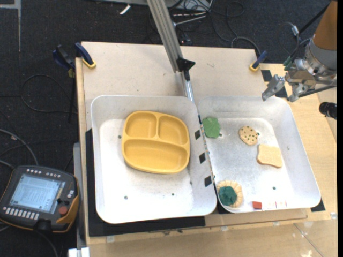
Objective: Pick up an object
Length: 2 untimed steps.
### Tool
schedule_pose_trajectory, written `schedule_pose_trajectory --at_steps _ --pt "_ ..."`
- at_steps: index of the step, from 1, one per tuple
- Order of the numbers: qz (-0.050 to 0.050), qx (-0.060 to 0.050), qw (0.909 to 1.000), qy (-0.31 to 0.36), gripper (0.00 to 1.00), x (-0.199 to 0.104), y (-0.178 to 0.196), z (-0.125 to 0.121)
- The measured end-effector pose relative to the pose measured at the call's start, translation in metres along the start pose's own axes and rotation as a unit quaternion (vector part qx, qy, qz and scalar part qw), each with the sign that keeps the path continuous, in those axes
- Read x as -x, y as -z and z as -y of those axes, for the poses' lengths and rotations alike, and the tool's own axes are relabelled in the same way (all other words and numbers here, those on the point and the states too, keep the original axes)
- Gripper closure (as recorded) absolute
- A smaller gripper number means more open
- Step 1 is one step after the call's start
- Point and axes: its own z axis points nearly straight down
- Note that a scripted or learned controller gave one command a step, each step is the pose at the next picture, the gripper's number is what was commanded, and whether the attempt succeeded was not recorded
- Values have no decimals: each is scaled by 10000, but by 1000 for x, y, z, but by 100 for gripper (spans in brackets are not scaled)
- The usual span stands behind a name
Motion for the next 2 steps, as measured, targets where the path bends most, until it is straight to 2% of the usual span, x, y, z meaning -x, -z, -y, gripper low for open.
schedule_pose_trajectory --at_steps 1,2 --pt "1 -3 10000 -1 0 0 0 0" --pt "-4 -19 10000 -2 0 1 -44 -3"
